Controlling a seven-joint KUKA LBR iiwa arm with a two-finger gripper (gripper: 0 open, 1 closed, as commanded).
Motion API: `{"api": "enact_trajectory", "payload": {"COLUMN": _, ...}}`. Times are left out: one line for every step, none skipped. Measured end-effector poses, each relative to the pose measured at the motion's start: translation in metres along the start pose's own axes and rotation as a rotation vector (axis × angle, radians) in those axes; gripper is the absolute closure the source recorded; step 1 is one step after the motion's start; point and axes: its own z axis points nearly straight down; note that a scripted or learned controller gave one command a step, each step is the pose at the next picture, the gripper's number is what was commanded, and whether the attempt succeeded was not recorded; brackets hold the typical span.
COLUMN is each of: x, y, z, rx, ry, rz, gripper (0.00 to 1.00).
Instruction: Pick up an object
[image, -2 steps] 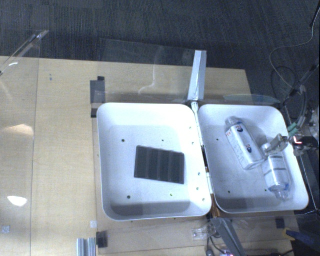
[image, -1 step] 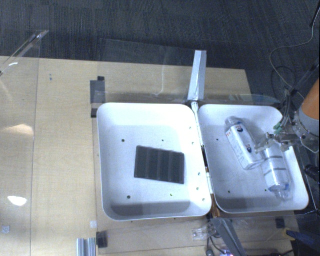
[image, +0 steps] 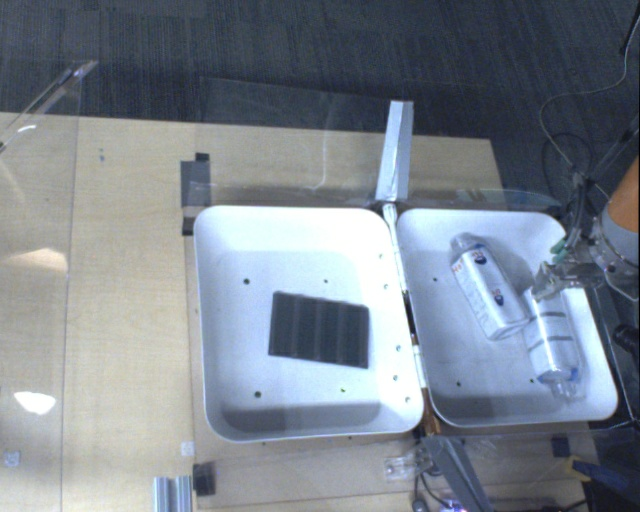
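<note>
Two clear plastic bottles (image: 487, 285) (image: 555, 350) lie in the right bin (image: 440, 390), near the desk's right edge. Light, smooth, prone to rolling; grasp across the body. Gripper (image: 553, 272) hovers beside them.

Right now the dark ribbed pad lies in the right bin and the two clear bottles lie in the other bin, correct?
Not quite. The camera view shows the dark ribbed pad lying in the left bin, not the right one. The two clear bottles do lie in the other bin, which is the right bin.
</note>
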Motion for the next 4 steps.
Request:
{"api": "enact_trajectory", "payload": {"x": 0.000, "y": 0.000, "z": 0.000, "rx": 0.000, "ry": 0.000, "rz": 0.000, "gripper": 0.00}}
{"api": "enact_trajectory", "payload": {"x": -0.003, "y": 0.018, "z": 0.038, "rx": -0.028, "ry": -0.011, "rz": -0.134, "gripper": 0.00}}
{"api": "enact_trajectory", "payload": {"x": 0.014, "y": 0.035, "z": 0.051, "rx": -0.040, "ry": -0.021, "rz": -0.333, "gripper": 0.00}}
{"api": "enact_trajectory", "payload": {"x": 0.024, "y": 0.062, "z": 0.052, "rx": -0.050, "ry": -0.026, "rz": -0.434, "gripper": 0.00}}
